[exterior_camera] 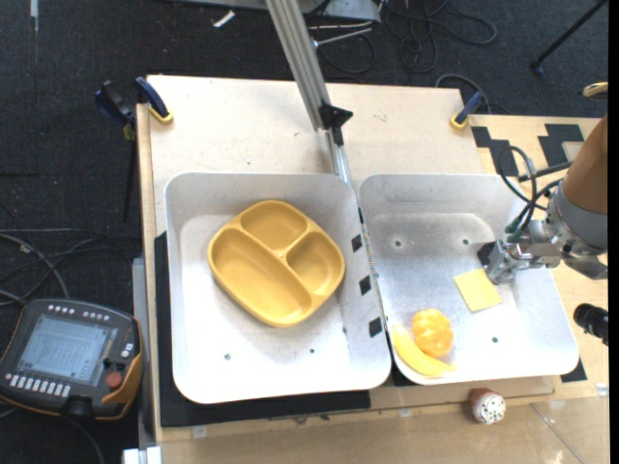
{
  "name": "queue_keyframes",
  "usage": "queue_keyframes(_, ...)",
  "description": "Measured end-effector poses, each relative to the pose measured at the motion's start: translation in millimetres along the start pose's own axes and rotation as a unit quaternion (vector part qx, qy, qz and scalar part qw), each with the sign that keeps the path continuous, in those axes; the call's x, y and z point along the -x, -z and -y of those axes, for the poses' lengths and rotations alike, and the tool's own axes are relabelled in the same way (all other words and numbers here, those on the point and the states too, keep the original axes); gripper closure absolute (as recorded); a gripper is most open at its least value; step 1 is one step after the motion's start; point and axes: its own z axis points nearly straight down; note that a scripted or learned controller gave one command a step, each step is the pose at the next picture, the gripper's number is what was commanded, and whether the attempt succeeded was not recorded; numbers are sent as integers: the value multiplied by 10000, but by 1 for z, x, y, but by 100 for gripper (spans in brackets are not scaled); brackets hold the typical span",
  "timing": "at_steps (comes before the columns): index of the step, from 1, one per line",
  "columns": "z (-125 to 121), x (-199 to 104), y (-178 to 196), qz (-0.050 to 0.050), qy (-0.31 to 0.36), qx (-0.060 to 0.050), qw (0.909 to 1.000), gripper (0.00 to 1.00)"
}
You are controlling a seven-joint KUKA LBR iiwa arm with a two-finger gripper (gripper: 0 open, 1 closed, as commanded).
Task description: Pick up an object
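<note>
The tool (498, 262) is seen low over the right bin (426, 206), at that bin's right side, reached in from the right on the grey arm (580, 211). Whether it is parted or closed cannot be told, since its tip is small and dark against the bin floor. Nothing is seen gripped in it. Its tip is found just beside the upper edge of a flat yellow square (477, 290), which lies on the floor of the right bin; whether the two touch cannot be told.

Nearer the front rim of the right bin, an orange ball (432, 330) is seen resting against a yellow banana (418, 356), both well apart from the tool. To the left of the right bin, a yellow divided plate (277, 261) is laid in the left bin (193, 356). In front of the right bin, a small spotted ball (488, 407) is left on the table (242, 124).
</note>
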Motion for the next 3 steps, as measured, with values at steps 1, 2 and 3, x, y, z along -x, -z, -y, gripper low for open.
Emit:
queue_keyframes(1, 4, 8, 49, 2, -8, -3, 10000, 100)
queue_keyframes(2, -14, -42, 55, -15, 17, -22, 10000, 100)
queue_keyframes(3, -36, -91, 37, -19, 20, -40, 10000, 100)
